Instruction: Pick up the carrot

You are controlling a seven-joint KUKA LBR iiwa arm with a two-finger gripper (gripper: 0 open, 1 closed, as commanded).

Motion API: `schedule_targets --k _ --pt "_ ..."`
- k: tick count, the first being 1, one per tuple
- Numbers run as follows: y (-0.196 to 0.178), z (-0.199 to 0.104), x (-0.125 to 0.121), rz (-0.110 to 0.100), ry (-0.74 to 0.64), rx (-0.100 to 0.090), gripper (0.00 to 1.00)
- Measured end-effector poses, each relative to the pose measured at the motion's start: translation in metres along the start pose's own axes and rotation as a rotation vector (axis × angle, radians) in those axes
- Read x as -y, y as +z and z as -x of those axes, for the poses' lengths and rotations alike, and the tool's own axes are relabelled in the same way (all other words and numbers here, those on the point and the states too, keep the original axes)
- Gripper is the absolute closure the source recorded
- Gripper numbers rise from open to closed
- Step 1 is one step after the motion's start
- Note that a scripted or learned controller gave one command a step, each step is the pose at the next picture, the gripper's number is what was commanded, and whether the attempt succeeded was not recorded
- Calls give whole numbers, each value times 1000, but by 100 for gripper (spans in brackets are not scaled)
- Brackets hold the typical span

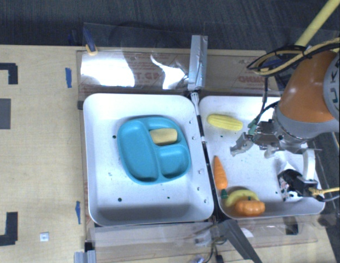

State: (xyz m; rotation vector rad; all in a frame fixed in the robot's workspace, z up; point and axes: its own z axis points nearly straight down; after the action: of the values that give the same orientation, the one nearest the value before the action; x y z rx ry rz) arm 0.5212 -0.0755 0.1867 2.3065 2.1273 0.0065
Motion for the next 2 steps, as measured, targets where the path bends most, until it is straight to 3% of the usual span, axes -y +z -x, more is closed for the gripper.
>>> schedule_targets --k 1,2 --pt "99 40 26 -2 118 0 0" --pt "99 60 35 1 358 -1 0"
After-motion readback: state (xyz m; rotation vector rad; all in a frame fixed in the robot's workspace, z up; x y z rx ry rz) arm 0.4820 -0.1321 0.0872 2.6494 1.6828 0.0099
